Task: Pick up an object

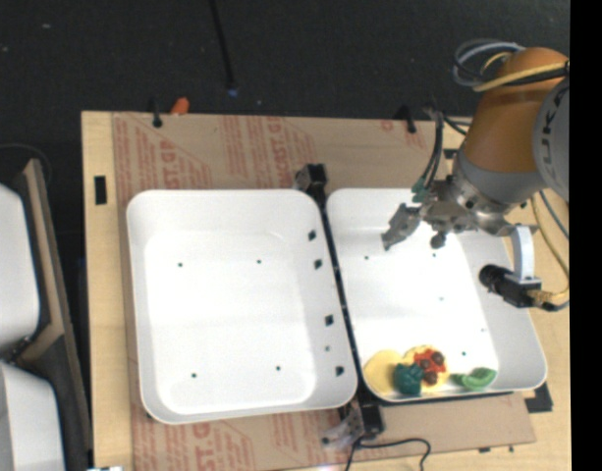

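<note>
A dark floor framed the bench (114, 155), where two white bins sat side by side. The left bin (232, 302) lay bare; the right bin (418, 292) carried a small heap in its near corner: a yellow piece (381, 369), a teal lump (409, 381), something red (430, 359) and a green bit (474, 377), all touching or just beside one another. The arm (502, 135) hung over the far end of that bin, its gripper (416, 222) well apart from the heap, holding nothing; whether it stood apart or together could not be told. The risk, as I judged it: the pieces crowded against the bin wall, so a descent there could strike the rim or nudge the heap aside.
</note>
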You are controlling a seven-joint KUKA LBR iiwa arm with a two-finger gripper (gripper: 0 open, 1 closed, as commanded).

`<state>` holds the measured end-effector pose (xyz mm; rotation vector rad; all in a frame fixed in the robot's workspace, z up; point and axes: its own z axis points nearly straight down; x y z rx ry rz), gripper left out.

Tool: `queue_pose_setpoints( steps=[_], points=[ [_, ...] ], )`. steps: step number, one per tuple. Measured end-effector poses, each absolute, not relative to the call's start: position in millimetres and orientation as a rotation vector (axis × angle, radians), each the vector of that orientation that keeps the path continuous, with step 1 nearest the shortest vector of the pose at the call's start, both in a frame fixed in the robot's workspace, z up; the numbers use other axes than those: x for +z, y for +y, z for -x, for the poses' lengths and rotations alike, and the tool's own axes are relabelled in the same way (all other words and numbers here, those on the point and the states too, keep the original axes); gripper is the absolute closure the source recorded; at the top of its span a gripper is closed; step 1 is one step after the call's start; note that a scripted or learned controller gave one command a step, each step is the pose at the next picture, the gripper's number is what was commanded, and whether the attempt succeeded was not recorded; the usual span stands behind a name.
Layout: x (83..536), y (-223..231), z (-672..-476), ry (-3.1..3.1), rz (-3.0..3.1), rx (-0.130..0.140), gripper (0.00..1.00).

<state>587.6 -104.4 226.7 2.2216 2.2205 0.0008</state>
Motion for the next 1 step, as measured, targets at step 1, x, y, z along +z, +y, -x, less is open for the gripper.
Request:
queue_pose_setpoints(
  steps=[1],
  points=[
    [169.8,-140.6,-492.9,2.217,-2.232,-0.007,0.00]
  ],
)
